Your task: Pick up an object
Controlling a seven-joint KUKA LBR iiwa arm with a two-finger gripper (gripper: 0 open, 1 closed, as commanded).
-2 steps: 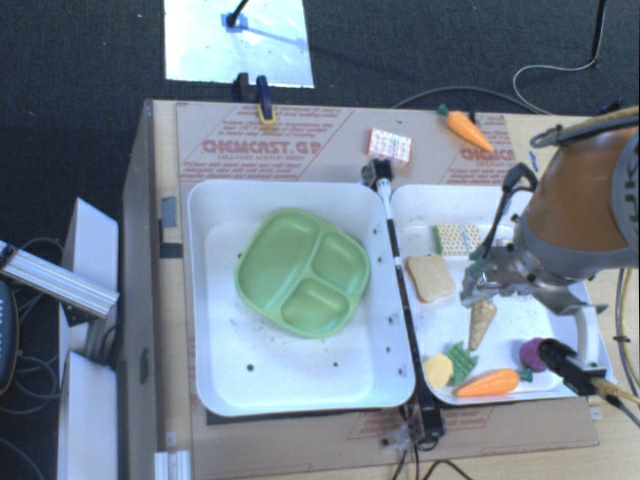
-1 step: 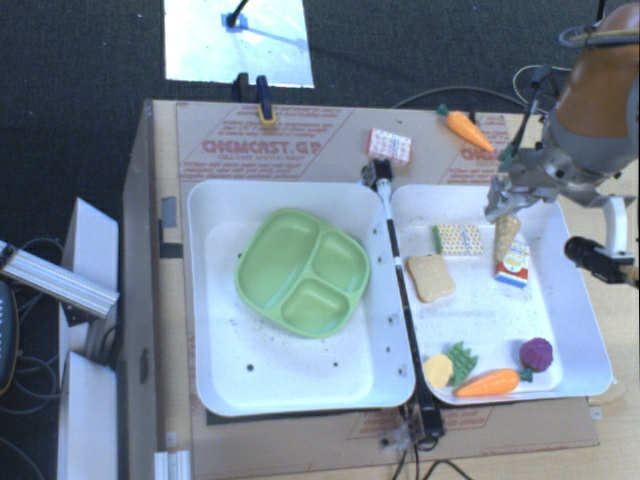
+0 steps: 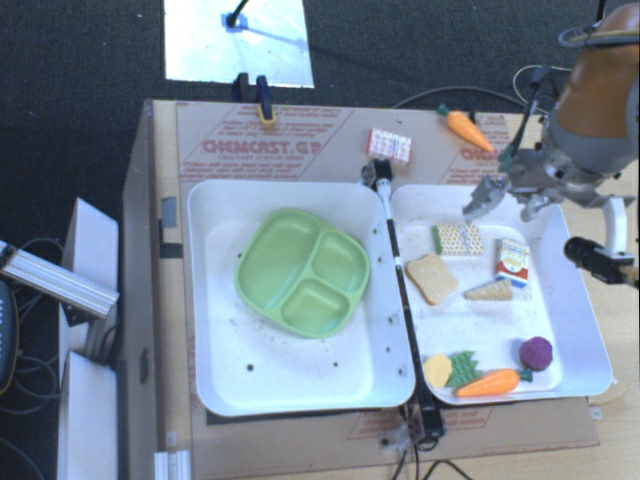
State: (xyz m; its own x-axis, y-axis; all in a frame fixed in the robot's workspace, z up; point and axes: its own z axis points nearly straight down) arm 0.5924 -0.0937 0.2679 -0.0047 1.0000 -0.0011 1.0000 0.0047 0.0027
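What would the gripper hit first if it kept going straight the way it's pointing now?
Probably the yellow checkered block: the gripper points down and leftward into the right bin, and that block lies nearest along that line. Depth is unclear; it could meet bare bin floor first.

The bench is being viewed from above at a slant by one fixed camera, set far enough back that both white bins [image 3: 300, 368] are being taken in whole, with dark floor beyond them and the arm [image 3: 600, 98] at their right.
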